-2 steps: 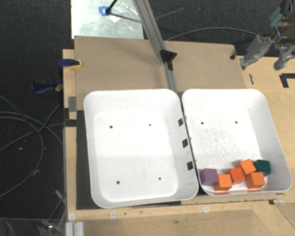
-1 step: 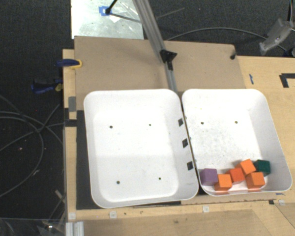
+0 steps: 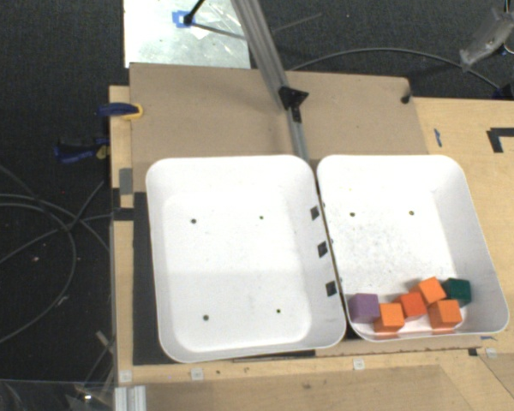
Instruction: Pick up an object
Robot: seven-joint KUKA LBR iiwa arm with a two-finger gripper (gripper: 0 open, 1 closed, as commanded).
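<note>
Orange cubes (image 3: 413,303), one purple cube (image 3: 364,306) and one dark green cube (image 3: 458,291) cluster at the near edge of the right white bin (image 3: 394,187), well apart from the blurred pincer (image 3: 494,37) at upper right, whose state cannot be told.

Two shallow white bins sit side by side on a brown bench (image 3: 360,114): the left bin (image 3: 167,255) and the right bin (image 3: 463,204), their inner rims touching, with small black clips (image 3: 322,248) along the seam. A grey metal pole (image 3: 261,37) slants down from the top to the bins' far edge. Black cables (image 3: 30,229) loop over the dark floor at left, near a blue and yellow clamp (image 3: 120,110) on the bench's corner
</note>
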